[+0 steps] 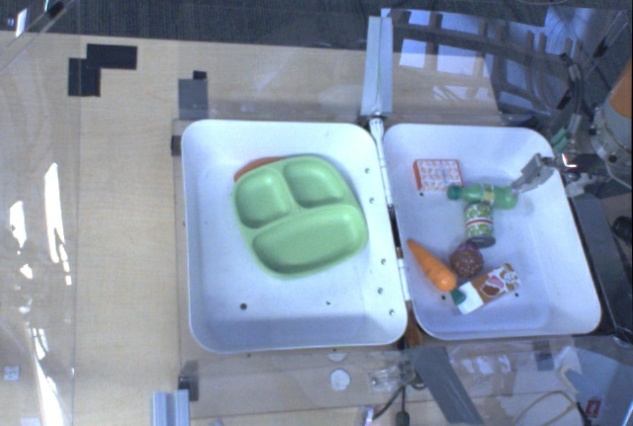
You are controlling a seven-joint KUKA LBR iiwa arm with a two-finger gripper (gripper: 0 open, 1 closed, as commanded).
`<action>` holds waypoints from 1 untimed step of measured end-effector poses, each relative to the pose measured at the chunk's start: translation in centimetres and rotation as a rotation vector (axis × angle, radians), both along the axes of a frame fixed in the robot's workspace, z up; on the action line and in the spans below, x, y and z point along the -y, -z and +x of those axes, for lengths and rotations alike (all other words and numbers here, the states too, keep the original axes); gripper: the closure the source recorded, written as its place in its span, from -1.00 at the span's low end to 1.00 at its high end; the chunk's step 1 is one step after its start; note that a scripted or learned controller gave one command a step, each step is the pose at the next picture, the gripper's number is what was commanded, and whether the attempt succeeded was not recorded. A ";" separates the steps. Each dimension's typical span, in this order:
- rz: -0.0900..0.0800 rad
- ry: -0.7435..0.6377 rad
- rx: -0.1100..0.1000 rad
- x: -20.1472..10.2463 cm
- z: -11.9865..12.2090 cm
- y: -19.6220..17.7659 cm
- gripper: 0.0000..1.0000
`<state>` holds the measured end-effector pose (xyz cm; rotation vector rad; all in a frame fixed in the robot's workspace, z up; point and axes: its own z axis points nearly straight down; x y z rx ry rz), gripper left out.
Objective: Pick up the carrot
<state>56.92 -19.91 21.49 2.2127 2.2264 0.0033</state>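
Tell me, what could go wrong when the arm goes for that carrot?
The carrot lies close against a dark round item and near a small carton, so the gripper might well nudge or grab a neighbour instead. The carrot also sits near the right bin's left wall, which could crowd the approach. On the way from the bin's upper right, the gripper may knock the green bottle or the small can.

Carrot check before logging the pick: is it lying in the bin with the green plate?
No, the carrot lies in the right bin; the green plate is in the other.
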 end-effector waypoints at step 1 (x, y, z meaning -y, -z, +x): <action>0.001 0.018 0.000 -6.0 -5.0 6.2 -1.00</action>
